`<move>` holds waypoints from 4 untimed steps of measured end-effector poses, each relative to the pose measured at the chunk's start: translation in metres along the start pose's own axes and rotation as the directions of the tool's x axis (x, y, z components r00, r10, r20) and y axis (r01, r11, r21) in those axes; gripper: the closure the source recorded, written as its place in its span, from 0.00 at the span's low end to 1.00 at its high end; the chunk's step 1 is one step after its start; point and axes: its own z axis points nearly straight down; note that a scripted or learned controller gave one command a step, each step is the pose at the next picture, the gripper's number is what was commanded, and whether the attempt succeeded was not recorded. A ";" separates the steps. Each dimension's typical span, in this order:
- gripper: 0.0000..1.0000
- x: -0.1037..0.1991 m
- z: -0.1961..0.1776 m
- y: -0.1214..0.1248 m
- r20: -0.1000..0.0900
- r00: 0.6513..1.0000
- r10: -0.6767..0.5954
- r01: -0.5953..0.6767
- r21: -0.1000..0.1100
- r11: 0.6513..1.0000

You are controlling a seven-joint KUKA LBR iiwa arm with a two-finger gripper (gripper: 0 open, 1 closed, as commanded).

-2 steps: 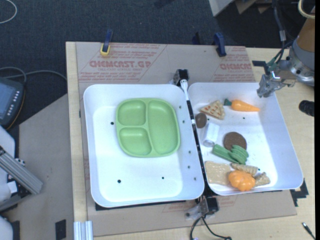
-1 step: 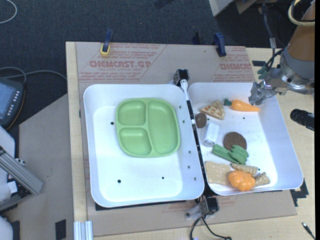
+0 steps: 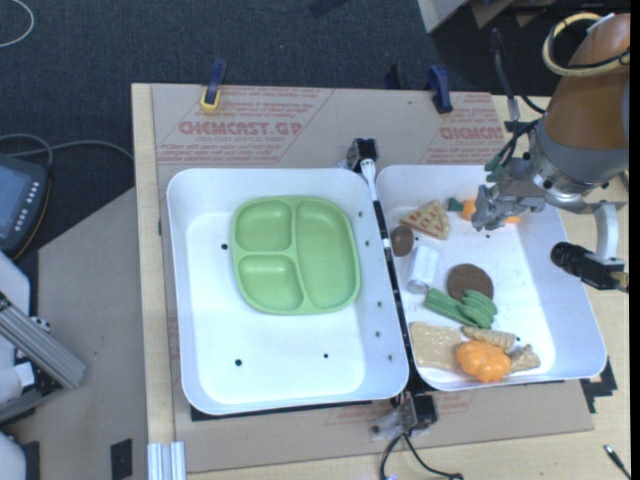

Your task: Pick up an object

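From the overhead camera we see the left bin [image 3: 200, 348] holding a green divided plate [image 3: 296, 254], while the right bin [image 3: 570, 308] holds the objects to pick from: a tan waffle-like wedge [image 3: 428, 218], a small brown piece [image 3: 401, 239], a white block [image 3: 423, 264], a dark brown disc [image 3: 469, 281], a green toy vegetable [image 3: 462, 306], a pale slab [image 3: 436, 346] and an orange fruit [image 3: 482, 360]. We find the gripper [image 3: 490, 213] low over the far part of the right bin, just beside a small orange item [image 3: 466, 208] and near the wedge, and we cannot tell whether it is released or clenched, nor whether it touches anything.
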 end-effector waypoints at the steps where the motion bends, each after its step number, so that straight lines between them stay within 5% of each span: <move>1: 1.00 0.037 0.004 -0.027 0.000 1.000 0.000 0.000 0.000 1.000; 3: 1.00 0.129 -0.004 -0.086 0.000 1.000 -0.001 0.001 -0.001 1.000; 4: 1.00 0.122 -0.011 -0.087 0.003 1.000 0.004 -0.004 -0.006 1.000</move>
